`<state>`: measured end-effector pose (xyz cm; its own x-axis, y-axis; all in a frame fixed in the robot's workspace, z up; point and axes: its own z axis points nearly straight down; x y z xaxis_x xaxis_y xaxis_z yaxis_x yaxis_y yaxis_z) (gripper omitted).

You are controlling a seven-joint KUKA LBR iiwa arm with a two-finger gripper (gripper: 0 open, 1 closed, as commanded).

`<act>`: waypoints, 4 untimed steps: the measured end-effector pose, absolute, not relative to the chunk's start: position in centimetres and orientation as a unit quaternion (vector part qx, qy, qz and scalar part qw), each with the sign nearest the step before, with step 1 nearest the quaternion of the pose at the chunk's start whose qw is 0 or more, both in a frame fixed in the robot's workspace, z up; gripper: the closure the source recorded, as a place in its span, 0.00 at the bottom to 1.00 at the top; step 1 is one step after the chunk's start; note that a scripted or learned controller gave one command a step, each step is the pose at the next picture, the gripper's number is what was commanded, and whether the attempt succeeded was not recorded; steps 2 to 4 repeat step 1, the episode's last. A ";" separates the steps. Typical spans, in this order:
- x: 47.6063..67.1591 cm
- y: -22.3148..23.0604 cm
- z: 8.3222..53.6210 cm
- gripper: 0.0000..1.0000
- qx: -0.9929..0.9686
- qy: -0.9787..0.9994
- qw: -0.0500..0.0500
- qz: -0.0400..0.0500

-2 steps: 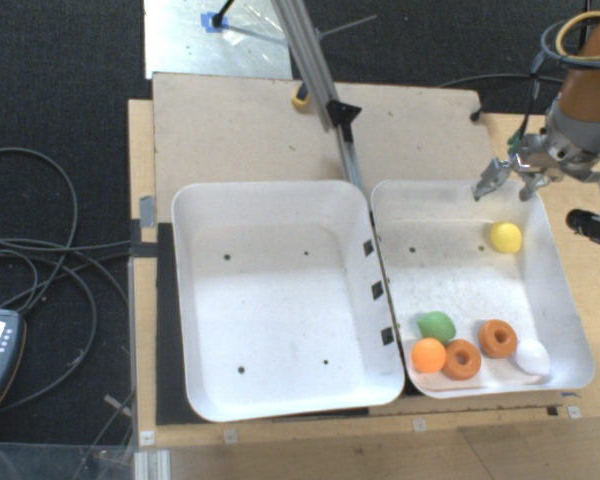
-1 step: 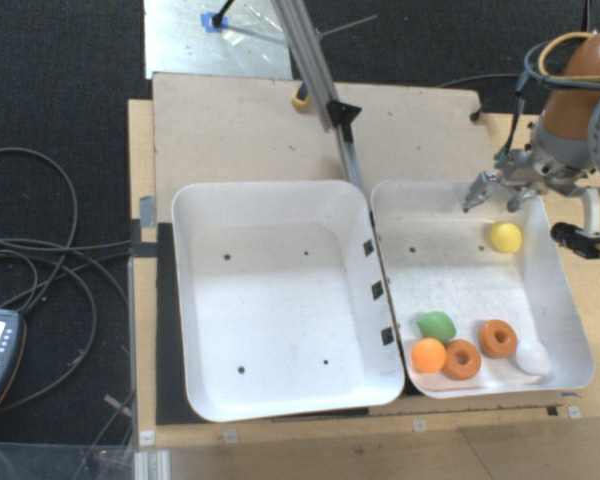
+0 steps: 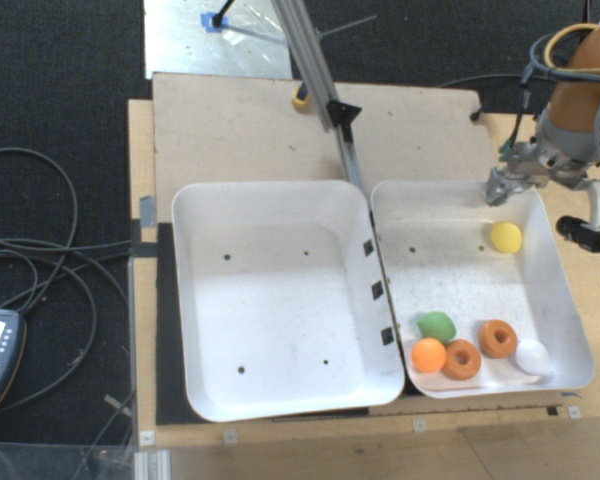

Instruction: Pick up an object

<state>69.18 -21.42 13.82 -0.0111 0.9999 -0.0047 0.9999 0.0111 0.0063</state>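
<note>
Gripper (image 3: 498, 194) sits at the far right corner of the right bin (image 3: 570, 298), its tip low over the rim, and it is too small and dark against the white wall to tell whether the fingers stand apart or together; nothing can be seen between them. Above it the grey arm (image 3: 580, 118) with its orange band runs off the right edge of the picture, so most of the arm is cut off.

A yellow ball (image 3: 505, 236) lies on the bin floor just beside the gripper, nearer the camera, apart from it. The other pieces crowd the near end of the same bin: a green object (image 3: 437, 325) of unclear shape, an orange ball (image 3: 428, 355) touching it, two brown-orange rings (image 3: 461, 359) (image 3: 498, 338), and a white object (image 3: 532, 357) in the near right corner that nearly blends into the wall.

The left bin (image 3: 190, 298) adjoins the right one along a shared edge. A slanted metal pole (image 3: 310, 53) crosses the bench top behind them, its upper end cut off by the frame
</note>
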 end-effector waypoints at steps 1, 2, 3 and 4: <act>69.3 -21.2 20.5 1.00 0.705 0.710 0.005 0.003; 69.3 -21.2 20.5 1.00 0.705 0.710 0.005 0.003; 69.3 -21.2 20.5 1.00 0.705 0.710 0.005 0.003; 69.3 -21.2 20.5 1.00 0.705 0.710 0.005 0.003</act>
